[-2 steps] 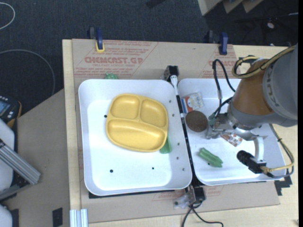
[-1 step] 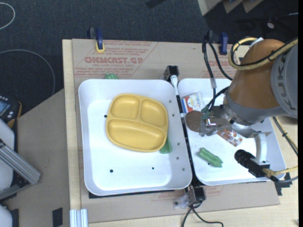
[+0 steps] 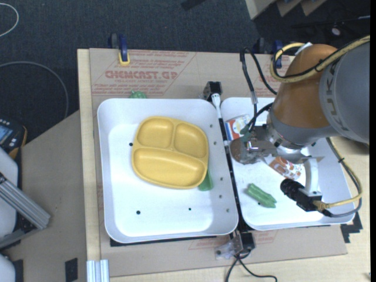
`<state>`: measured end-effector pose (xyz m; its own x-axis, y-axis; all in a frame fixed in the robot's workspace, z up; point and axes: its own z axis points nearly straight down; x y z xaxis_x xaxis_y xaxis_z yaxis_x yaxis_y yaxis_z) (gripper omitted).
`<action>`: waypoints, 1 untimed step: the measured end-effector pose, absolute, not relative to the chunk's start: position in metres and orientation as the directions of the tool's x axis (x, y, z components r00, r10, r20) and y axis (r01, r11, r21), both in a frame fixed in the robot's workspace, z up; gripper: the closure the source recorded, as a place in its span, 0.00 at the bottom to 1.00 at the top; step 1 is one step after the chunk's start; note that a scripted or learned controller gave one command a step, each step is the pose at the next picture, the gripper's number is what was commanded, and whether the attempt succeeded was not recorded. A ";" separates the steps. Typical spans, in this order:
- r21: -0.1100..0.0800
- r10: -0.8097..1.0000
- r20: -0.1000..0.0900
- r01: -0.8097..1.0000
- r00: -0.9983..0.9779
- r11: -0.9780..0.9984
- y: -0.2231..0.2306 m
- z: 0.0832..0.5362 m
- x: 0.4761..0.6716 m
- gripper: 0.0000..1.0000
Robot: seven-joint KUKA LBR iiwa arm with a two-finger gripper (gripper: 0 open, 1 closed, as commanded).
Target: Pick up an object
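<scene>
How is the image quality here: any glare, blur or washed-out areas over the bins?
Camera view: lighting is even and soft; the left bin floor is nearly washed out; the yellow tray is sharp with mild sheen; the green object in the right bin reads clearly; the arm's orange band looks slightly soft.

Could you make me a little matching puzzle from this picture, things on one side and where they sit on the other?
Things:
1. yellow divided plate
2. green pod-shaped object
3. blue-and-yellow clamp
4. orange band of the arm

Places:
A. lying in the right bin, near its front
B. at the back edge of the brown board
C. in the middle of the left bin
D. hanging above the right bin

Pairs: 1-C, 2-A, 3-B, 4-D
</scene>
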<state>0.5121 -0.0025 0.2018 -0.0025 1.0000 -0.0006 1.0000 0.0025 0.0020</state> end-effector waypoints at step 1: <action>0.013 1.000 0.000 1.000 0.000 0.000 -0.016 0.319 0.480 1.00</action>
<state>0.4802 -0.0157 0.3188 -0.0003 1.0000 0.0003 0.9999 0.0003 0.0127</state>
